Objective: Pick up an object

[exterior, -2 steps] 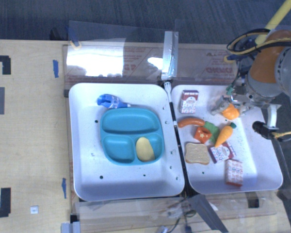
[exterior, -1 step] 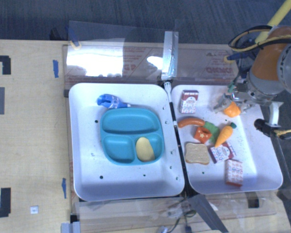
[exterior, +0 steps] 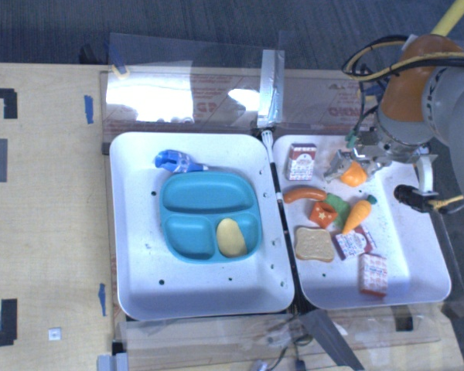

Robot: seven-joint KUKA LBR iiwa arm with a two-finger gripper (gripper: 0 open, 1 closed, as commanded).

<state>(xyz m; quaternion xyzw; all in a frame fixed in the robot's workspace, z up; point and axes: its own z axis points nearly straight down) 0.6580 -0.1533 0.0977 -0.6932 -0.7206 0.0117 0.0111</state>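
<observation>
My gripper hangs over the back of the right bin, under the grey arm with its orange band. A small orange piece lies directly beneath it, touching or nearly touching the gripper's tip; whether it is gripped is unclear. A carrot, a red and green vegetable and a sausage lie just in front of the gripper. A red and white carton stands to its left.
Nearer the front of the right bin lie a toast slice, a small packet and a red carton. The left bin holds a blue divided tray with a yellow potato, and a blue object.
</observation>
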